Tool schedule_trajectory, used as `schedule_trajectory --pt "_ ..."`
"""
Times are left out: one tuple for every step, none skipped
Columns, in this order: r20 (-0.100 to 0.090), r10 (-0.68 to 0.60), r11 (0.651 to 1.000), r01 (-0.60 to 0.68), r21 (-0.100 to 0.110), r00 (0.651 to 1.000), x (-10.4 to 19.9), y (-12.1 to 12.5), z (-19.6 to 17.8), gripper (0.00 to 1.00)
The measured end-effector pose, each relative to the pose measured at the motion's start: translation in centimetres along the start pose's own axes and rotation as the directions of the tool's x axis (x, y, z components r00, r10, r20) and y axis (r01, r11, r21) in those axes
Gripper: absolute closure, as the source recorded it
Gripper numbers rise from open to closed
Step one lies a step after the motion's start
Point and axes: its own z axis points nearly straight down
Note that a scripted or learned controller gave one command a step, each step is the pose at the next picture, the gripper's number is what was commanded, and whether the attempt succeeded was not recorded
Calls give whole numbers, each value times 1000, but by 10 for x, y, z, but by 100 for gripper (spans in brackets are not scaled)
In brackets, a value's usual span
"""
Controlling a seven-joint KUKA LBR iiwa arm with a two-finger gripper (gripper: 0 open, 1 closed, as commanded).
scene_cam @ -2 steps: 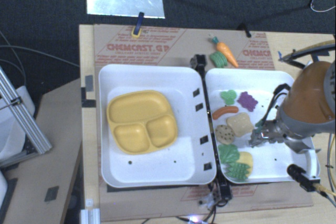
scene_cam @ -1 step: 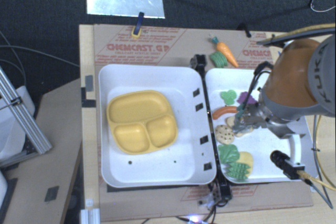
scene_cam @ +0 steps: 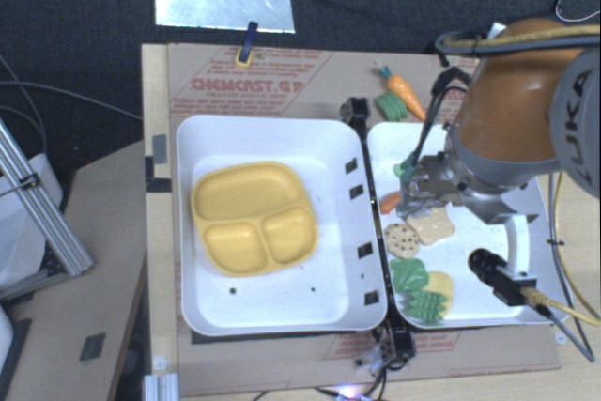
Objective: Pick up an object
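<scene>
Gripper (scene_cam: 414,203) low in right bin (scene_cam: 488,315) — above cookie (scene_cam: 403,240).

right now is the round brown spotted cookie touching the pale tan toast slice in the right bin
Touching. The camera view shows the cookie meeting the lower left edge of the toast slice, with no bin floor visible between them.
</scene>
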Motion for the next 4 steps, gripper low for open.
schedule_trajectory --pt "7 19 1000 -19 5 1000 -93 18 -8 100" --pt "0 4 1000 -4 14 1000 -36 9 54 100" --pt "-3 -3 1000 3 -5 1000 48 1 -78 100" --pt "-2 3 1000 -3 -2 1000 91 2 -163 100"
